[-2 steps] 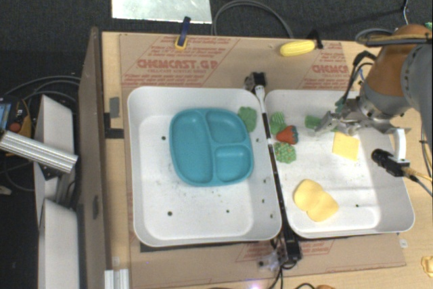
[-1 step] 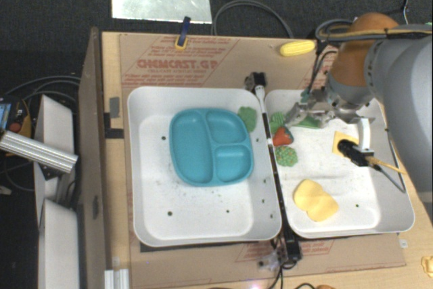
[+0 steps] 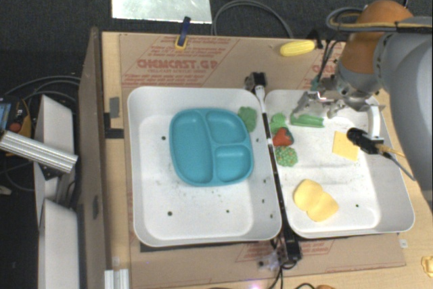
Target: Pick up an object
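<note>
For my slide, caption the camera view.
Grey arm's gripper over a green oblong piece in the right white bin; blue divided plate left.

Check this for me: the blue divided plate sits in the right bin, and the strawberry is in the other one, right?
Not quite. The camera view shows the blue divided plate in the left bin, and the strawberry in the other one, the right bin.

Green flat obj [image 3: 308,121] lying in right bin [image 3: 379,213], far end, beside gripper [image 3: 312,103].

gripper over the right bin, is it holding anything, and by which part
Cannot be told. The gripper sits just above the green piece in the right bin, but no grasp shows.
</note>
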You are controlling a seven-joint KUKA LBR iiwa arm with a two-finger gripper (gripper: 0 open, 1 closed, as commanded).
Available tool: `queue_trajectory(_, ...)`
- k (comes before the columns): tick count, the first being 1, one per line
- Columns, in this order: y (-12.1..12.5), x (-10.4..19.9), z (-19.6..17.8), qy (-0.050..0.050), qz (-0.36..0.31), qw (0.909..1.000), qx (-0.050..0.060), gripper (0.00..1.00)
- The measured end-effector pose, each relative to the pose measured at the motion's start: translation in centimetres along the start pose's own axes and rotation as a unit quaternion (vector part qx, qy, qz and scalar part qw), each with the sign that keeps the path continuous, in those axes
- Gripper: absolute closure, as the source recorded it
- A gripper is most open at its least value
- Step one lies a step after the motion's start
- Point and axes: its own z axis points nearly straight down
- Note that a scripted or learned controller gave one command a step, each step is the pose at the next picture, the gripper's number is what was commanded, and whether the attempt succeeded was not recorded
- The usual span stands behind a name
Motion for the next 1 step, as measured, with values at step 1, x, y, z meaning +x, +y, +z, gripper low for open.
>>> queue_trajectory(1, -5.48, 2.44, 1.73, 0.001, 0.002, 1.0000, 0.005, 0.00)
